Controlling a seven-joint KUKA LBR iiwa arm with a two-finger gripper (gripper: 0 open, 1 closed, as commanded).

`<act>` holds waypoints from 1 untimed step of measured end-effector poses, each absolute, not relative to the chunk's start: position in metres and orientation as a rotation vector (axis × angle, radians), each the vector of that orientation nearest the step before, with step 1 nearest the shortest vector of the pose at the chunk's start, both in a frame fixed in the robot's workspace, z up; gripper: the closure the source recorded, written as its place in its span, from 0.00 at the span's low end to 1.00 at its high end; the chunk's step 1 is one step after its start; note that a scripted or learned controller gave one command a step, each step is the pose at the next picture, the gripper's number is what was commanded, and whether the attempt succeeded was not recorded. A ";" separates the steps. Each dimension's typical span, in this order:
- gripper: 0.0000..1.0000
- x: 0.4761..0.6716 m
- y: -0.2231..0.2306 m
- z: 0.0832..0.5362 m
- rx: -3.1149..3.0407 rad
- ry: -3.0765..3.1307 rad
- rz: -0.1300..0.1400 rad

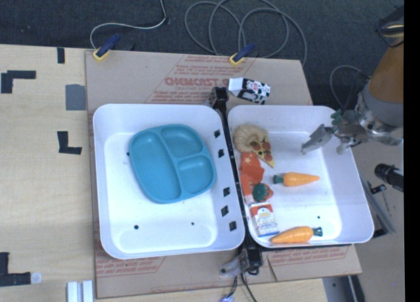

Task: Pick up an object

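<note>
— Where does the tool point(330, 138) hang?
— Over the right white bin's point(348, 182) far corner, fingers spread, holding nothing.
— And the orange plastic carrot point(296, 178)?
— Lying mid-bin, near the tool.

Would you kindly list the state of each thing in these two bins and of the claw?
Blue tray: flat in left bin, compartments bare.
Upper carrot: lying on its side, right bin.
Lower carrot: lying by the near wall.
Small carton: lying flat.
Claw: open, above the right bin, holding nothing.
</note>
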State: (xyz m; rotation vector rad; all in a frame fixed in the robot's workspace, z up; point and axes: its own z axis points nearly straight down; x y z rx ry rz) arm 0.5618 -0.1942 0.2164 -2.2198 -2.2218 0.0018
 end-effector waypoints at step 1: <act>0.00 0.612 -0.159 0.108 -2.218 -2.220 0.003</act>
